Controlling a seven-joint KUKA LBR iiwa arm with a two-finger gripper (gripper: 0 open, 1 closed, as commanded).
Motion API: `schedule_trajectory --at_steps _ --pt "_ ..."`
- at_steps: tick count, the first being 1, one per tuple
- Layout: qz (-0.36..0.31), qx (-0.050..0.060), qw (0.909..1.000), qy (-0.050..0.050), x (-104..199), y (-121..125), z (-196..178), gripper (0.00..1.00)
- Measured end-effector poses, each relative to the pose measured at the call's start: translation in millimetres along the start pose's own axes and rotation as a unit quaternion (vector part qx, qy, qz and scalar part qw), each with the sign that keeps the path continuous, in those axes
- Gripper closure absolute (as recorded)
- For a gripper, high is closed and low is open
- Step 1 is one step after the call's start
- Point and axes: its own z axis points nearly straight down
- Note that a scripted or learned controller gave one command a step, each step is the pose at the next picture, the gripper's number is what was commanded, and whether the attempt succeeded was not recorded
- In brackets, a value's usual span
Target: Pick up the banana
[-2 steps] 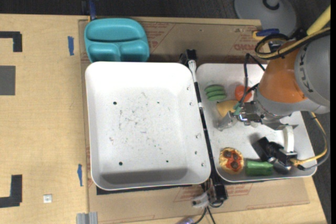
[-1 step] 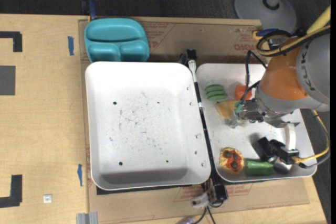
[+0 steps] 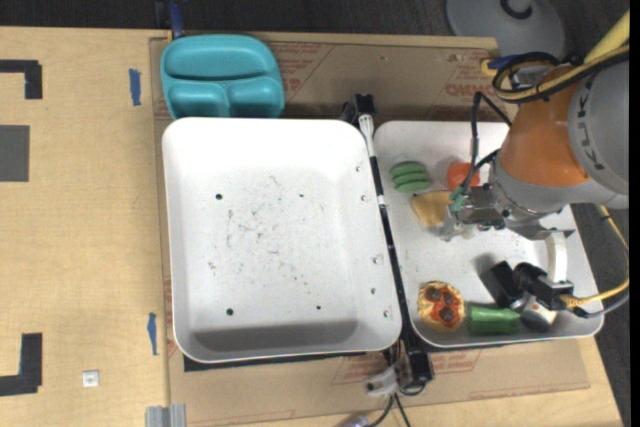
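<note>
Two-finger gripper (image 3: 462, 218) sits low beside the pale yellow banana piece (image 3: 432, 208) in the right white bin (image 3: 580, 260), positioned for a grasp; jaw state: can't tell.

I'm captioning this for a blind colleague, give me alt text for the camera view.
A grey and orange robot arm reaches from the right over the right white bin, which holds small toy foods, including a pale yellow piece beside the gripper. A turquoise tray sits behind the left bin.
</note>
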Motion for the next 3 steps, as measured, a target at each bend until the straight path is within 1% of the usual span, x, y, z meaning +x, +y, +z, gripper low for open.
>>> schedule_trajectory --at_steps 3 --pt "0.001 -0.004 1.0 -0.001 0 2 -30 1.0"
